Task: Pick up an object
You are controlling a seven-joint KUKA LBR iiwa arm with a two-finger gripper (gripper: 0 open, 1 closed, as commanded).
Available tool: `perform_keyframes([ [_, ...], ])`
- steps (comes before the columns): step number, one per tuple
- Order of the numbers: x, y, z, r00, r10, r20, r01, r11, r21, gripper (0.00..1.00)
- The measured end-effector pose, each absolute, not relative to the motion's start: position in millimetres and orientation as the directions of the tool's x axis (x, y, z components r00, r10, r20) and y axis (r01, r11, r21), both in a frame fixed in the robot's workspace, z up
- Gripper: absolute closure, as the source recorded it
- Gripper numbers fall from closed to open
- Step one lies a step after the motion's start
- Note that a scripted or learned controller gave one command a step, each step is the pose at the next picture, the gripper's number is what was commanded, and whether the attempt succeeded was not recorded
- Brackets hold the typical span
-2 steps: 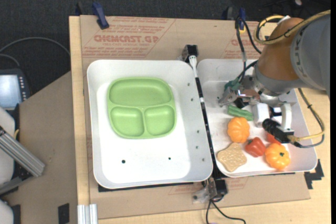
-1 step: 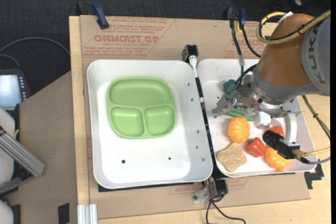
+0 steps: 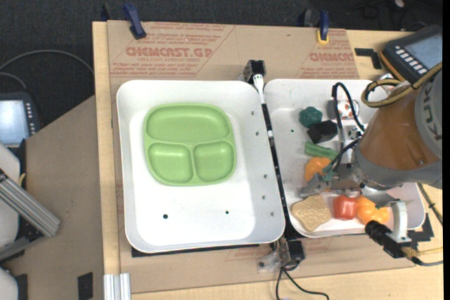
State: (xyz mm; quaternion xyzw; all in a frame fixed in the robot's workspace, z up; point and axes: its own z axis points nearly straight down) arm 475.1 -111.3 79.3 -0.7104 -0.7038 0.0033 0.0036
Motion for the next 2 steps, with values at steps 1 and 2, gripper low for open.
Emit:
perform_keyframes([
  [1,479.3,-107,95,0.002,1.000,-0.001,1.000,-0.002,0.002,1.00],
  [2,481.6,-45,190,-0.008,1.000,0.002,1.000,0.008,0.010,1.00],
])
